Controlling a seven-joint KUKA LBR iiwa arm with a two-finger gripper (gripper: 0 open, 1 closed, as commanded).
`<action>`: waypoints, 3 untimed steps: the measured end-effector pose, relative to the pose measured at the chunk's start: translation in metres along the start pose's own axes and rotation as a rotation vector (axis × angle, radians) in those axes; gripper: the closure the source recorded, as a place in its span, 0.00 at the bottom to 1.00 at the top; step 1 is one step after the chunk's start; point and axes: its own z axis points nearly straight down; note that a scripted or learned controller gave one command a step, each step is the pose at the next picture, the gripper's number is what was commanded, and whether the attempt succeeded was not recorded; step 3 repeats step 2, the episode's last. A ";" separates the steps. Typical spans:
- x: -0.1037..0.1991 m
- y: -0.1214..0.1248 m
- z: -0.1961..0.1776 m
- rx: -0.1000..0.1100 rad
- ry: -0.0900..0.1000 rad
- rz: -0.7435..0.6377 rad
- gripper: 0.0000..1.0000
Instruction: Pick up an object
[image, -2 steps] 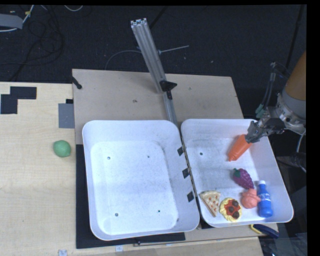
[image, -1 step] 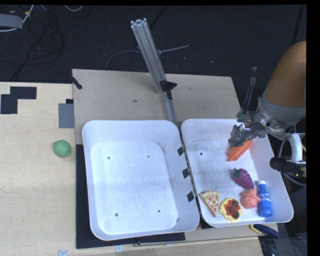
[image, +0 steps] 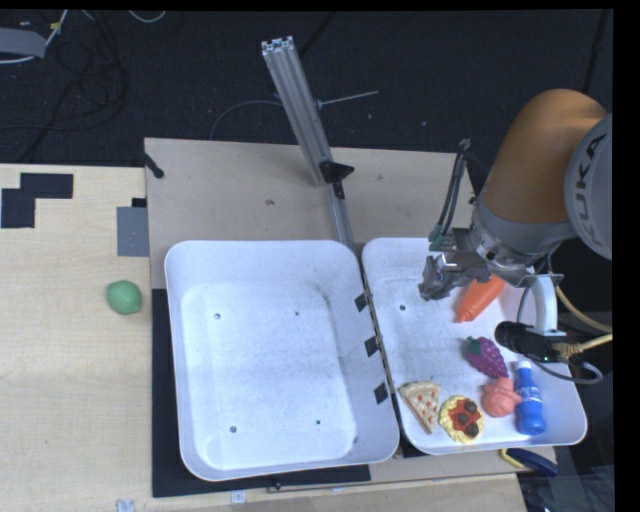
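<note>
My gripper (image: 434, 282) hangs over the far part of the right bin (image: 405, 330), just left of an orange toy carrot (image: 479, 298) that lies tilted there. The carrot sits beside the gripper, not visibly in it. Toward the front of the same bin lie purple grapes (image: 485, 355), a pink toy (image: 498, 397), a blue bottle (image: 529, 402), a pizza slice (image: 422, 403) and a round red-and-yellow toy (image: 461, 418).
The left bin (image: 200, 300) stands against the right one. A green ball (image: 125, 297) rests on the bench to the far left. A slanted aluminium rail (image: 305, 110) rises behind the bins. A black cable fitting (image: 530, 340) overhangs the right bin's edge.
</note>
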 end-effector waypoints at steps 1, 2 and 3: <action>0.050 0.003 -0.005 -0.001 0.000 0.001 1.00; 0.104 0.009 0.012 0.001 -0.001 0.001 1.00; 0.104 0.009 0.012 0.001 -0.001 0.001 1.00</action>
